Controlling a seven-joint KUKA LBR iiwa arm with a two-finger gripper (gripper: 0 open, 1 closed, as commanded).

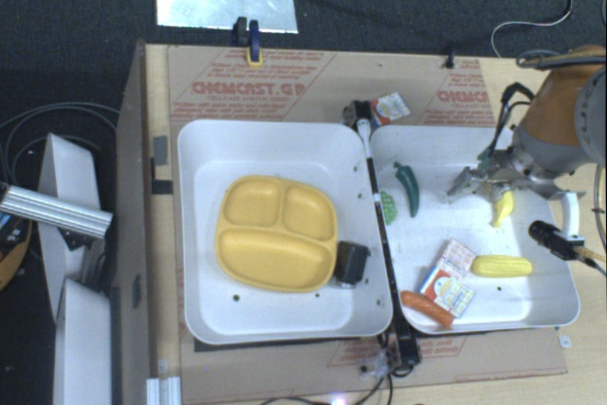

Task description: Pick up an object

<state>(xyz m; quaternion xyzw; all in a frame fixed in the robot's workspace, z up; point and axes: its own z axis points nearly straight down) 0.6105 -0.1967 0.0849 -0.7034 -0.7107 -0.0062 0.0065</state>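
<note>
My gripper (473,185) hangs low over the right bin (560,303), near its far right side. Its two grey fingers are spread open and I see nothing between them. A small yellow banana (502,206) lies just right of the fingertips, close to one finger. Left of the gripper lies a green chilli pepper (409,188). Nearer the front are a yellow corn cob (501,266), a small printed box (449,278) and an orange carrot (427,309).
The left bin (204,156) holds a yellow divided plate (277,232) and a small black object (351,263). A green item (387,207) sits against the divider between the bins. A small packet (389,108) lies behind the bins.
</note>
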